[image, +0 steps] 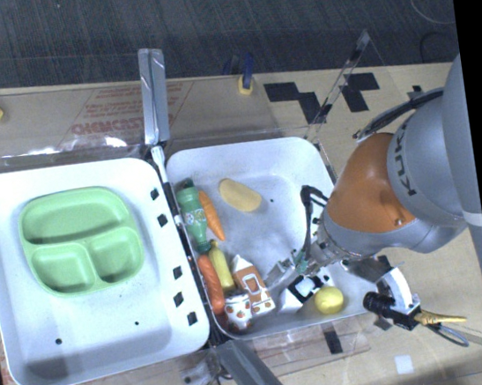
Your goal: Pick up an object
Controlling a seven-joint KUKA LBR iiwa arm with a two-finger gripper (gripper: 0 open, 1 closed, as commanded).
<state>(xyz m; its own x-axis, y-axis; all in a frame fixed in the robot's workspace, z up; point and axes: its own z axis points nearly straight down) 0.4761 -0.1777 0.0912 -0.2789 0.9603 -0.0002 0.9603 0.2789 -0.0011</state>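
Yellow fruit, a small lemon (329,300), is seen at the near edge of the right bin (258,154), just beside the gripper (299,275), which is lowered close to the bin floor. Whether anything is clamped cannot be told; the grip state is hidden. A green bottle (193,216), carrot (211,216), potato (240,195) and small carton (251,285) are crowded nearby, so a neighbour could be nudged, or the round lemon rolled against the wall and missed.

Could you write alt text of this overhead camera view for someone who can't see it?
A grey and orange robot arm reaches into the right white bin, its gripper low beside a yellow ball among toy foods. The left bin holds a green divided tray.
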